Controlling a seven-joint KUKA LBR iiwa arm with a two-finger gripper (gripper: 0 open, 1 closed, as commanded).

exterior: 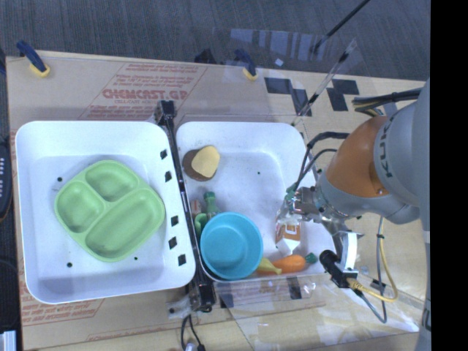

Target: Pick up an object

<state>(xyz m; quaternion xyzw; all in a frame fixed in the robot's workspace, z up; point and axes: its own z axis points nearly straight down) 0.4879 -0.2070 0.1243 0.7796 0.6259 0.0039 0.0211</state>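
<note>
Two shallow white bins sit side by side on the bench. The left bin point(29, 196) holds a green divided plate point(110, 209) with three compartments, lying flat near its centre.

The right bin point(241, 134) contains the loose objects. A blue bowl point(231, 245) sits upright at the near-left corner, its opening facing up. A carrot point(291, 263) lies just right of the bowl against the near wall; its long axis runs roughly left to right, with the green leafy end pointing right. A yellow item point(268, 267) is wedged between the carrot and the bowl, mostly hidden by the bowl rim. A round brown-and-yellow object point(202, 162) rests near the far-left wall, well apart from the rest. Small green items point(210, 205) lie just beyond the bowl, partly covered and too small to identify.

The gripper point(291, 212) is lowered over the right side of this bin, directly above a small packet point(289, 231) with an orange and white label, which stands roughly upright. The wrist body obscures the claw, so its opening width cannot be determined, nor whether it contacts the packet. The arm point(365, 170) is cut off at the right
</note>
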